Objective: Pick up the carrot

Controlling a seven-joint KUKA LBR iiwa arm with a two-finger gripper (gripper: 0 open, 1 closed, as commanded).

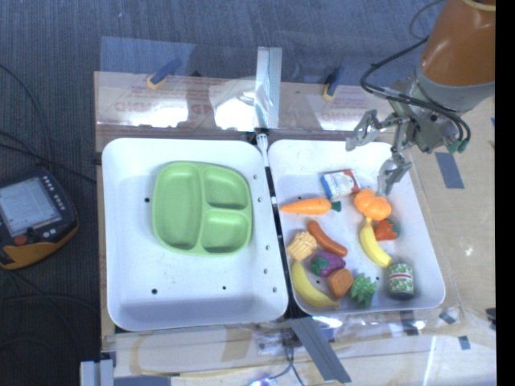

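Observation:
The carrot point(306, 207) is orange with a small green top and lies on its side at the left edge of the right bin point(430, 240), next to the divider. My gripper point(375, 156) hangs over the back of that bin, up and to the right of the carrot and apart from it. Its fingers are spread open, nothing between them; one fingertip point(392, 174) is just above the orange pepper point(372, 204).
The right bin also holds a blue-and-white carton point(339, 183), a sausage point(326, 237), two bananas point(372, 246), corn point(301, 245), broccoli point(363, 289), a can point(400, 279) and other toy foods. A green divided plate point(201, 207) sits in the left bin point(129, 296).

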